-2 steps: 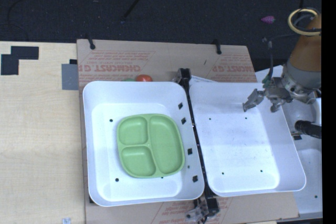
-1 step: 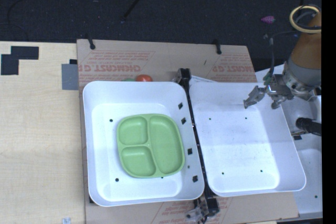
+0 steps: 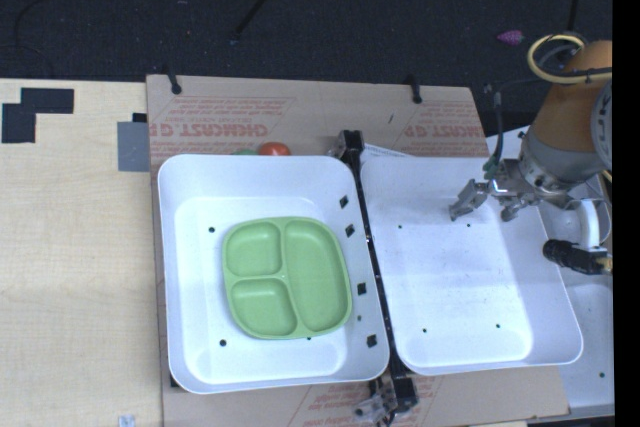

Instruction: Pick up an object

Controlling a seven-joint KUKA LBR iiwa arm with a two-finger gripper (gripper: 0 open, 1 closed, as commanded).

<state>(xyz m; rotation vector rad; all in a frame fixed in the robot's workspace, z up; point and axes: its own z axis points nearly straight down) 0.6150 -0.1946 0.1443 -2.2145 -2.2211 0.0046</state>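
A green plate (image 3: 288, 276) with three compartments lies flat in the middle of the left bin (image 3: 190, 205). My gripper (image 3: 487, 208) hangs over the upper right part of the right bin (image 3: 450, 315), far to the right of the plate. Its fingers (image 3: 465, 203) are spread open, and nothing sits between them.
A small red thing (image 3: 273, 150) and a bit of green (image 3: 243, 152) peek out behind the left bin's far rim. A black divider (image 3: 362, 245) runs between the two bins. Both bins rest on a cardboard sheet (image 3: 300, 115), with a wooden bench top (image 3: 70, 265) to the left.
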